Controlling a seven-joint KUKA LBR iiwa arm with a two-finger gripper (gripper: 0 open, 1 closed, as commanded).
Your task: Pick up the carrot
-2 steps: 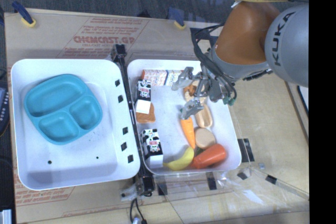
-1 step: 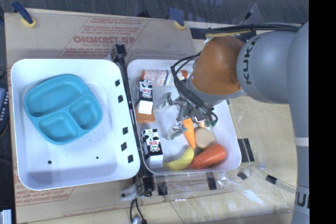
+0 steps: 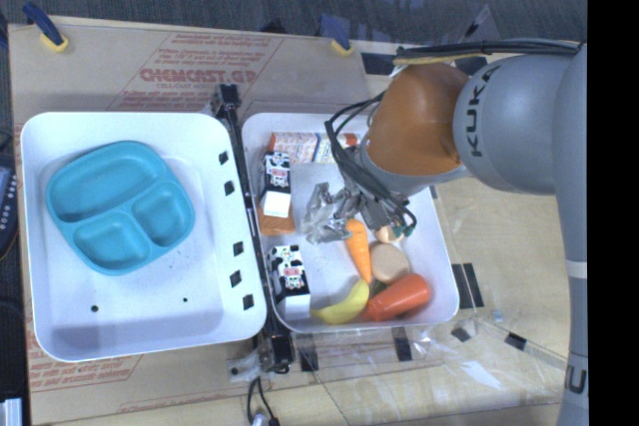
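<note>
dark ribbed carpet fills the top of the scene, and below it a brown cardboard sheet [image 3: 200, 65] with red printing covers the bench, pinned at its far edge by clamps with yellow and blue handles. two shallow white bins sit side by side on it. left bin [image 3: 40, 214] holds a blue divided plate [image 3: 118, 205] with three compartments, lying toward its far left part. right bin [image 3: 447, 274] is crowded: a printed carton [image 3: 300, 147] lies at its far edge, two small black-and-white cow-patterned boxes sit along its left wall, one far [image 3: 277, 170] and one near [image 3: 290, 272], with a small white and orange block [image 3: 276, 210] between them. near the front wall lie a yellow banana [image 3: 341, 304] and, just beside it on the right, a red-orange pepper-like piece [image 3: 401, 294]. a pale tan round piece [image 3: 389, 263] rests just above that. the carrot [image 3: 358, 246] lies near the middle of the right bin, orange, its thick end pointing away and its tip pointing down toward the banana. the grey arm [image 3: 519, 125] reaches in from the right, its orange band [image 3: 419, 120] above the wrist hanging over the bin's far half, with black cables looping around it. the gripper [image 3: 334, 210] sits low in the bin, its metal parts just above and left of the carrot's thick end, touching or nearly touching it; whether it stands spread or closed cannot be told from this angle, and the carrot is not seen held within it.
</note>
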